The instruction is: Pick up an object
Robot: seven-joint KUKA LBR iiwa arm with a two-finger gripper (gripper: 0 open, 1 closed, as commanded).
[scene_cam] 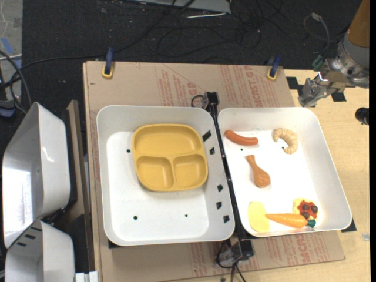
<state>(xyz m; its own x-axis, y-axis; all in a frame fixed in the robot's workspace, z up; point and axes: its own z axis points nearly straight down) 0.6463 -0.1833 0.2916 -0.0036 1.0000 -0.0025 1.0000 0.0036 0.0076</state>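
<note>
The right bin (329, 175) holds several toy foods. A red sausage (241, 138) lies at its far left, with a pale croissant (286, 139) to its right. An orange-brown drumstick (258, 172) sits mid-bin. Along the near edge are a yellow disc (257, 217), an orange carrot (286, 220) and a small red-and-yellow piece (306, 208). My gripper (311, 92) hangs outside the bin, past its far right corner and over the brown board, apart from every object. Nothing shows in its grasp.
A yellow three-compartment plate (170, 156) lies in the left bin (114, 210). A black divider (220, 157) runs between the bins. Two clamps (107, 69) (272, 70) hold the board's far edge. Cables trail across the dark floor behind.
</note>
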